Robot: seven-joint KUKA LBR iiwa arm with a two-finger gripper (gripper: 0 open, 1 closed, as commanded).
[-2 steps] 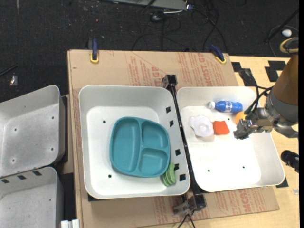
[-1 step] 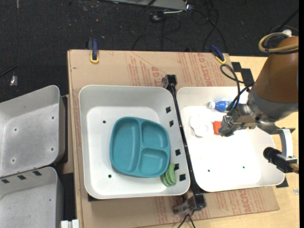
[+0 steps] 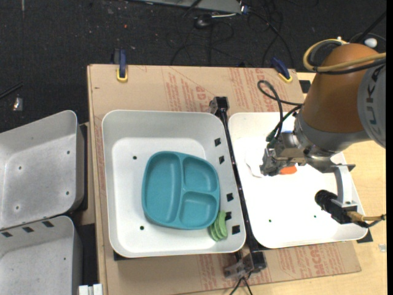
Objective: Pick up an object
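arm point(image 3: 338, 97) reaches into right bin point(image 3: 295, 232), wrist set low over its upper-left area. jaws: hidden under the wrist body from this angle, cannot tell if open or closed, so no grip can be confirmed. nearest candidate for the pick is a small orange object point(image 3: 288, 170), lying on the right bin floor just beside the tool head, on its right, partly covered by it; shape unclear. other candidates are in the left bin point(image 3: 123, 140): a teal divided plate point(image 3: 181, 189) flat in the middle, and a green item point(image 3: 218, 227) tucked betw. the plate's lower-right edge and the bin wall. risks, as judged: (1) orange object appears offset to one side of the tool, not centred under it; closing there may clip one edge and flick it away, or close on nothing. (2) object is small and low; too shallow a descent would miss it, too deep would press the tips into the bin floor. (3) tool sits near the black divider point(image 3: 230, 165) betw. the bins; a sideways correction could strike it. (4) if the plate were chosen instead, it is wide and flat w/ only a rim to take, so a slip is likely. pale patch on the floor left of the tool: cannot tell whether object or glare. counter point(image 3: 159, 82) carries both bins.
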